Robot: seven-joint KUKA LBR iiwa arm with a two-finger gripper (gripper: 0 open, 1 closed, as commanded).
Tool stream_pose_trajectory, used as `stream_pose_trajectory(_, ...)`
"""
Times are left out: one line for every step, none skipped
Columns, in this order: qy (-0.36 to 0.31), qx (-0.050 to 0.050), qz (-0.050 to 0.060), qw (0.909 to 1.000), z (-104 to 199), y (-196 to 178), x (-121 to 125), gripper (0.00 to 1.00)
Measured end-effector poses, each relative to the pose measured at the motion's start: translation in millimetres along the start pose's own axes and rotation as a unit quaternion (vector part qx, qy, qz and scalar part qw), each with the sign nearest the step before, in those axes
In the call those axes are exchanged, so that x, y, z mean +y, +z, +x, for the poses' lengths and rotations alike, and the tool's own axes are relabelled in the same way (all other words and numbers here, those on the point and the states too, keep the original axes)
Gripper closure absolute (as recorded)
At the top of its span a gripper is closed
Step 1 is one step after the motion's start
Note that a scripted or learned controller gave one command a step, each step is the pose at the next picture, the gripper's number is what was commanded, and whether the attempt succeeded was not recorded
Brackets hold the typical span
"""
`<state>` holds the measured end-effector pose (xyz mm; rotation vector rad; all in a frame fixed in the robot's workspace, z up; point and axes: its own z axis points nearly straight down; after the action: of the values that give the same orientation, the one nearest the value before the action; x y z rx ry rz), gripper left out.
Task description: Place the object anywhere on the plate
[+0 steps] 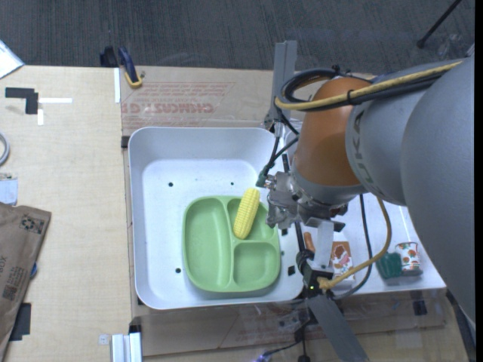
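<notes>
Large grey robot arm (423,134) with a rounded orange band (328,138) above its wrist; black and yellow cables (362,89) loop around it toward ten o'clock.

A dark grey carpeted floor (226,13) filled the top of the frame, faintly ribbed and evenly lit. Below it spread a pale wooden bench (68,172), taking up the left side and running on under the bins. A brown cardboard sheet (189,100) with red mirrored lettering lay flat on the bench at upper centre. At the lower left edge sat a piece of brown cardboard (19,255) bearing a recycling mark. Black tape marks (23,96) and a white strip (56,101) showed at the upper left. A thin dark rod (449,10) crossed the upper right corner.
</notes>
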<state>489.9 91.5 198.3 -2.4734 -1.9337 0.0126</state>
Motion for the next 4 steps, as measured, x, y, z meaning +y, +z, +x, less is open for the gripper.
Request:
stream_pose_trajectory(0.000,0.000,0.000,1.0000,0,0,0,0.00)
stream_pose_trajectory(0.059,0.001,-0.002,0.9983,-5,-31,-12,0.00)
stream_pose_trajectory(0.058,-0.001,-0.001,0.9983,-5,-39,-11,1.00)
stream_pose_trajectory(0.058,-0.001,-0.001,0.9983,-5,-39,-11,0.00)
